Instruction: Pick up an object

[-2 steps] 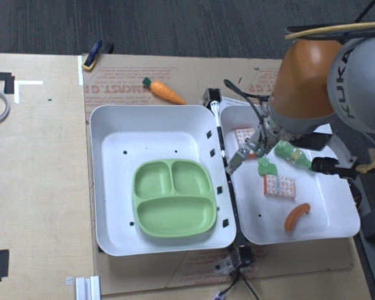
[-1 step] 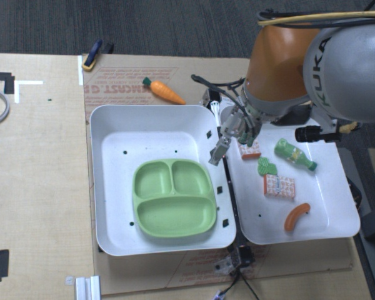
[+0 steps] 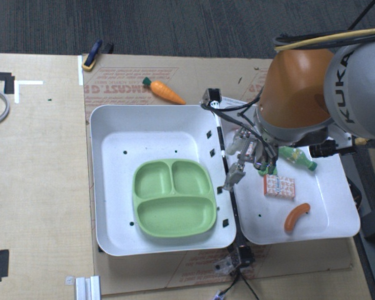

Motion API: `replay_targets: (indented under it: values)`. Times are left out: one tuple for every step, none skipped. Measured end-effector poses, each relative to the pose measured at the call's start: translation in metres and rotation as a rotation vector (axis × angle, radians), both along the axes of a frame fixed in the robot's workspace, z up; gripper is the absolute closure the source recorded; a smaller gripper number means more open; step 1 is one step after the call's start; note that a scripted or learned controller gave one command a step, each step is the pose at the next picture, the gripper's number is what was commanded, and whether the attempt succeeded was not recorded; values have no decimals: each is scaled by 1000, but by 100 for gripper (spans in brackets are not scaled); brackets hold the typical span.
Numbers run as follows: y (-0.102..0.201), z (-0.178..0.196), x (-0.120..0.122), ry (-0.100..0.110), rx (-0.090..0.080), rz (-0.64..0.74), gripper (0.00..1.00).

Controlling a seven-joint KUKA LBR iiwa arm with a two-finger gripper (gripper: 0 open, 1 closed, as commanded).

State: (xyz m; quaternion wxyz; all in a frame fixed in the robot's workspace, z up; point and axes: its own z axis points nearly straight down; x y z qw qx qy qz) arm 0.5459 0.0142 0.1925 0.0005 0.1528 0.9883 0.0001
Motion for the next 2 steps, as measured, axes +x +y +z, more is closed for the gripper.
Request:
replay_targets:
  values:
    - [-65,0,-61,-1,0,228,0]
    - [-71,0,6,-4,-1,364,0]
